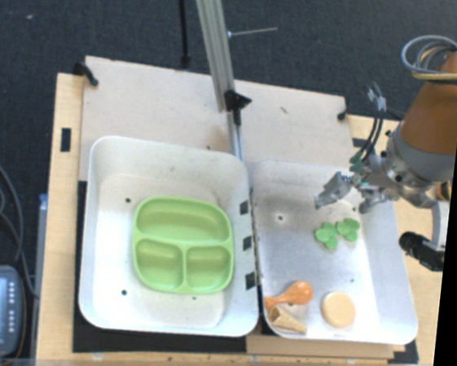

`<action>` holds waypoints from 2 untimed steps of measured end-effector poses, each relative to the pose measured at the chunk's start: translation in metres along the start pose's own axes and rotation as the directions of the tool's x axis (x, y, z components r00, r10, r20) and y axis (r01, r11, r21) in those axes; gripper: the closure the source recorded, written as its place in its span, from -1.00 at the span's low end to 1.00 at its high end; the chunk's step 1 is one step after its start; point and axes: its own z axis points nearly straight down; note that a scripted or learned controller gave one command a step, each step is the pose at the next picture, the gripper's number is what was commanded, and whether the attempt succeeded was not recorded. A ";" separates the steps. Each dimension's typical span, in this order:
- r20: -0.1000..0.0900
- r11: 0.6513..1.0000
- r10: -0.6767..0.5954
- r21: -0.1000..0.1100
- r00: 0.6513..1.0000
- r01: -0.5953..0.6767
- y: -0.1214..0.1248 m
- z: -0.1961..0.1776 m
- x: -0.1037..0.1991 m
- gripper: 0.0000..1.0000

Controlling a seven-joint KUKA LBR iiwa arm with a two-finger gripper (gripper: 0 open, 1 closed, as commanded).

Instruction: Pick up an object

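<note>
Two shallow white bins share the bench; the gripper, fingers spread and holding nothing, hovers above the small green leaf-shaped toy in the right bin, seemingly lining up a grasp

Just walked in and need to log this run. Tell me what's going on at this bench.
A grey robot arm reaches in from the right, its claw hanging over the right bin, just above a green toy. It holds nothing yet. Near that bin's front edge lie an orange spoon, a cone and a round yellow biscuit. The left bin carries a green divided plate.
</note>
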 end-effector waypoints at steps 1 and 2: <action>0.000 1.000 0.001 0.000 1.000 -0.001 0.000 0.000 0.000 -1.00; 0.000 1.000 0.003 0.005 1.000 -0.003 0.004 0.044 0.002 -1.00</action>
